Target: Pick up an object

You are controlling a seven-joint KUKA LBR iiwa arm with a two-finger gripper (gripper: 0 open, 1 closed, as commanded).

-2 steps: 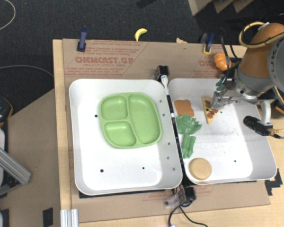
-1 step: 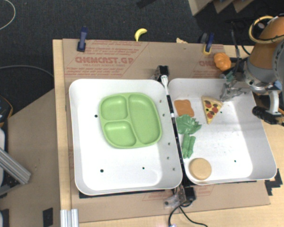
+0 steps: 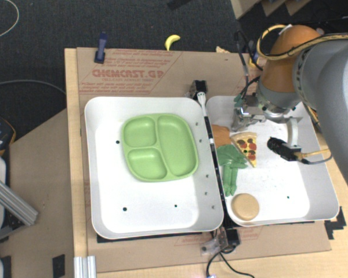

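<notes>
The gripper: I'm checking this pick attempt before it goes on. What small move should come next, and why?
Probably a short descent onto the pizza slice. The gripper sits over the right bin, just above the slice, with nothing seen between its fingers. The green leafy toy and round bun lie farther away, so the slice looks the nearest target.

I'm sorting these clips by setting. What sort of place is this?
Most likely a robotics lab bench set up for pick-up trials. A grey arm reaches over two white bins, toy food such as a pizza slice lies in the right one, and loose cables run across the dark carpet.
</notes>
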